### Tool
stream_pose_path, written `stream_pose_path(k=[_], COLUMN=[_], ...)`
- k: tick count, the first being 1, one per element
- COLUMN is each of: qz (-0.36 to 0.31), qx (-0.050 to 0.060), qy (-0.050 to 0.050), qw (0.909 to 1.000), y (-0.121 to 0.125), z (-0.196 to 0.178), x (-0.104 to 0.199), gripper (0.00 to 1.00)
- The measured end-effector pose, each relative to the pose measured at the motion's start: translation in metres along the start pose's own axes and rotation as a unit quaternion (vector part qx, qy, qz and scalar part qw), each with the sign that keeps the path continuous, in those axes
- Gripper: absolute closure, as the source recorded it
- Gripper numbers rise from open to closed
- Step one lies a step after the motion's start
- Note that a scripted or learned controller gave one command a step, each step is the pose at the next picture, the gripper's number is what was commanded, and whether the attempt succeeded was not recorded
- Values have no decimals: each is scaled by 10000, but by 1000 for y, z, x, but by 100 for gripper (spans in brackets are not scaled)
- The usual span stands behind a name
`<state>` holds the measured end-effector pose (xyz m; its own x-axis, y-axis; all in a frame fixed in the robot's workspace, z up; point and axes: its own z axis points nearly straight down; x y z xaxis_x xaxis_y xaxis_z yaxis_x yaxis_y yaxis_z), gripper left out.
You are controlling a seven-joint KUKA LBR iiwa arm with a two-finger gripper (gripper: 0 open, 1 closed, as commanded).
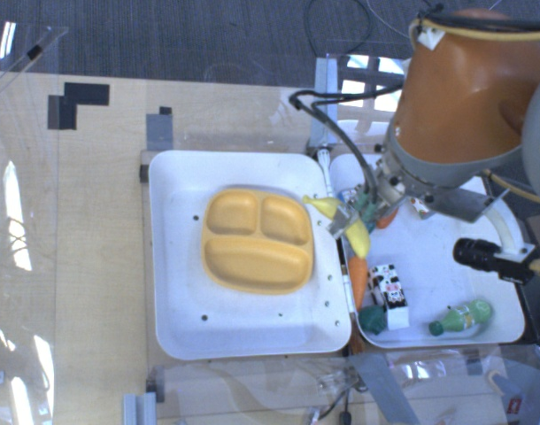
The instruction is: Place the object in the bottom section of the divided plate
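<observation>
A yellow divided plate (257, 239) lies in the left bin (177, 326), with two small sections at the top and one long section at the bottom. My gripper (352, 217) hangs over the wall between the two bins, just right of the plate. It is shut on a yellow banana (357, 237), whose ends stick out up-left and down-right of the fingers. The banana is up in the air across the bin walls, apart from the plate. The orange band of the arm (465, 87) hides much of the right bin's top.
The right bin (509, 326) holds an orange carrot (358, 278), a small green item (373, 318), a black-and-white carton (389, 292) and a green bottle (461, 319). A black cylinder (484, 255) juts in from the right. Cables loop behind the arm.
</observation>
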<state>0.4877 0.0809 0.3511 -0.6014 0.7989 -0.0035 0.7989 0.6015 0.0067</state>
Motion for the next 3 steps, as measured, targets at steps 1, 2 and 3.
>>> stream_pose_path(k=[1, 2, 3], qz=[-540, -1293, -2024], qx=[5, -5, -8], qy=[7, -2, -9], qw=[9985, 9916, 9793], y=[15, 9, -1], z=[34, 3, -16], x=[20, 12, -2], gripper=[100, 100, 100])
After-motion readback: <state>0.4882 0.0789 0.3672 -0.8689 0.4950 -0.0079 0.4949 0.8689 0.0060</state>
